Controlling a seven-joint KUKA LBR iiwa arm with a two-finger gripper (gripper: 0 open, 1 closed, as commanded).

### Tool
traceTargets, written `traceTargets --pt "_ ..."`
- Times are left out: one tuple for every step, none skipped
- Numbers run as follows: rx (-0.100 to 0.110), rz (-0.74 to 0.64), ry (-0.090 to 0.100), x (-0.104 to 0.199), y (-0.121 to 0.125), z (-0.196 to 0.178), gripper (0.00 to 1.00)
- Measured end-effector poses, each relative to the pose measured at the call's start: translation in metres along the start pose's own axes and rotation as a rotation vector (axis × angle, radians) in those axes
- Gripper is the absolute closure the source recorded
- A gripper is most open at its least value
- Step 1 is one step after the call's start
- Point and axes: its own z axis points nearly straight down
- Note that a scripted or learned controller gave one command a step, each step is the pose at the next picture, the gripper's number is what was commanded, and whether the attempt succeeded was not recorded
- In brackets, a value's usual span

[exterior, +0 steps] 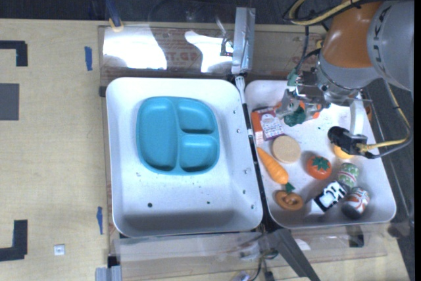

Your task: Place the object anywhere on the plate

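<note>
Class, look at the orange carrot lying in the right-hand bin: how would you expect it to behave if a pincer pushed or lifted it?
The carrot tapers to a point, so a push would probably swing it in an arc rather than straight. Its rounded body may roll sideways toward the beige disc beside it. It looks like a moulded toy, so likely stiff and light, though its smooth surface could slip.

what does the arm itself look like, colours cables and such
The arm is a bulky, rounded grey body with a glossy orange band above the wrist. Yellow and black cables loop over the top of it, and another yellow cable runs along the bin's right side. The gripper below is a small dark metallic assembly with some teal-green and red detail around it.
</note>
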Motion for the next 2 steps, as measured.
traceTargets --pt "-0.005 -0.035 -0.001 -0.014 0.002 -0.053 1.0" --pt "0.005 0.045 0.001 0.051 -0.006 -0.029 1.0"
